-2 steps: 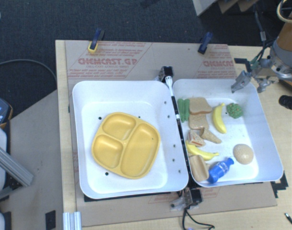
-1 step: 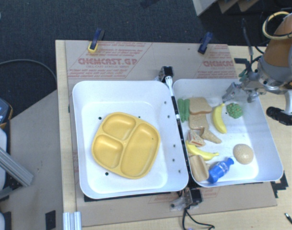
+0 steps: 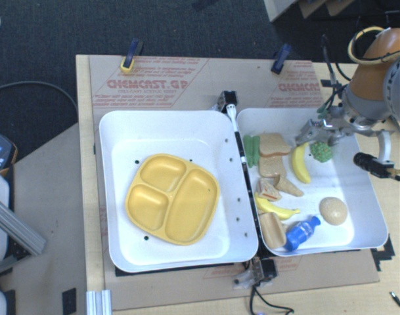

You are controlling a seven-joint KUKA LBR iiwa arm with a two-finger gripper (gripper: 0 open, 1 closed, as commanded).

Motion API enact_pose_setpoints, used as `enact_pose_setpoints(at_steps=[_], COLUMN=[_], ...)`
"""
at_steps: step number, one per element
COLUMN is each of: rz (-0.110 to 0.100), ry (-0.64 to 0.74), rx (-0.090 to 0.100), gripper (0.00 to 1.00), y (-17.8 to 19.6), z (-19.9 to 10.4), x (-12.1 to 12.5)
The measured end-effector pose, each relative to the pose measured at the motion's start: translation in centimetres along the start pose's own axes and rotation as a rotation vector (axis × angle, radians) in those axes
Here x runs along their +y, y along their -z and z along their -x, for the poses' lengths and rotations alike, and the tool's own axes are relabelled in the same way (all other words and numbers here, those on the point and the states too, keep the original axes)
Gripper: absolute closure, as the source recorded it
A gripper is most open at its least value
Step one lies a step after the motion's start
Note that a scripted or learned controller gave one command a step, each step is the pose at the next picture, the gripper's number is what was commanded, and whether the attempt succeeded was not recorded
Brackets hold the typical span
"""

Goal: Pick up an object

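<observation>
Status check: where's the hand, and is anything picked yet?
Hand low over the right bin, far end. Green broccoli piece right at it; grip unconfirmed. Banana and bread slice crowd close alongside.

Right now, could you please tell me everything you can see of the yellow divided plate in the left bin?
The yellow divided plate looks like smooth, matte plastic, with a rounded, softly lobed outline. Raised ridges split it into three compartments: one at the upper left, one at the lower left, and a larger one along the right side. All three hold nothing. It lies flat and right side up, turned at a slant, near the middle of the left white bin, resting on its floor and touching nothing else.
</observation>
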State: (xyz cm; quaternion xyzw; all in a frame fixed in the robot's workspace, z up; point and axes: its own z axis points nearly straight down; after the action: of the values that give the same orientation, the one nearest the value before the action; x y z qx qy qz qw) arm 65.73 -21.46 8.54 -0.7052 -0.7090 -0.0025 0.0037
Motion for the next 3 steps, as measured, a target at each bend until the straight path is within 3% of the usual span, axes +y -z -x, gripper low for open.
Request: enact_pose_setpoints(at_steps=[1, 3], rz=[0.004, 0.009], ry=[0.0, -0.004], rx=[-0.007, -0.012], gripper=[1.0, 1.0], y=[1.1, 11.8], z=[0.2, -0.5], x=[0.0, 0.3])
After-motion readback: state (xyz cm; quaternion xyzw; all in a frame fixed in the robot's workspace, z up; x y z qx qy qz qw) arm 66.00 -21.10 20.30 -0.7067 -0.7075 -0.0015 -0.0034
